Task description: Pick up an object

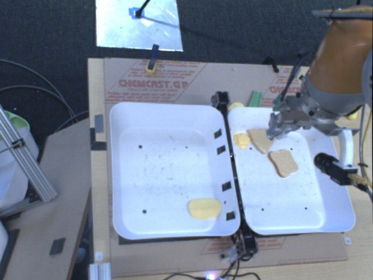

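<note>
Over the far part of the right bin (291, 206), toward its far left corner, the gripper (275, 130) hangs low, right at the far right edge of a tan slice (259, 142) that lies flat on the bin floor. Whether the gripper touches the slice cannot be told from this angle, nor whether the tool is clenched or released. Just beside the tan slice, on its left and touching or almost touching it, sits a small yellow lump (240, 139), close to the bin's left wall. A toast-shaped piece (284, 163) lies flat nearer the middle of the same bin, a little toward the near edge from the gripper and apart from the tan slice. The arm (344, 57), grey with its orange band, comes in across the bin's far right corner. In the left bin (157, 156) a yellow oval piece (204, 208) rests by the near right corner, well apart from the other pieces. Both bins stand on a cardboard sheet (175, 77) with red lettering, and a green strip (254, 98) lies on it just beyond the right bin's far edge.
</note>
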`<state>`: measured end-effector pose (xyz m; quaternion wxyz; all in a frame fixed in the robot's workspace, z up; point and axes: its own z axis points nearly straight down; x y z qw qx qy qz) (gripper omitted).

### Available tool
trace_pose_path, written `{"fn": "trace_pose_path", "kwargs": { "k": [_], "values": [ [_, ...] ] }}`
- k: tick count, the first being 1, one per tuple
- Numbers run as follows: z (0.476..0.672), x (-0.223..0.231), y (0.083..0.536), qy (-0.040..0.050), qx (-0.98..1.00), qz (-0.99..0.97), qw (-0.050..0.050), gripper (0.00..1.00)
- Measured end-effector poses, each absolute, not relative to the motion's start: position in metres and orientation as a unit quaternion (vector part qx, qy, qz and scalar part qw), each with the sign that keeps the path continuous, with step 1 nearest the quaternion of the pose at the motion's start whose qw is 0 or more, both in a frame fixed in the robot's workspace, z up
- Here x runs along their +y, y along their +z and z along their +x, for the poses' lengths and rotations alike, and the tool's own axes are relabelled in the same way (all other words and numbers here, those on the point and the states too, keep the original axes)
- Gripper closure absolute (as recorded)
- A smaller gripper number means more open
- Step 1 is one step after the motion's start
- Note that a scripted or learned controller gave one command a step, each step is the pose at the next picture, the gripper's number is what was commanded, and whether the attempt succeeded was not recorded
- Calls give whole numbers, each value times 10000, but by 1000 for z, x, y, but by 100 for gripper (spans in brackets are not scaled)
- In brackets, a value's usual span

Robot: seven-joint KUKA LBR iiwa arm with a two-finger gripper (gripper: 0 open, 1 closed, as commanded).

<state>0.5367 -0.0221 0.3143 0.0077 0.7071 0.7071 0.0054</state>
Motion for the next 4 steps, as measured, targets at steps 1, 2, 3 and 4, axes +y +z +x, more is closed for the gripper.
{"fn": "trace_pose_path", "kwargs": {
  "k": [1,2,3,4],
  "values": [
    [490,-42,246,-20,7063,7079,-20,100],
    [487,31,269,23,7110,7032,9,100],
    [487,63,300,21,7099,7043,11,100],
    [488,48,389,44,7087,7055,36,100]
  ]
}}
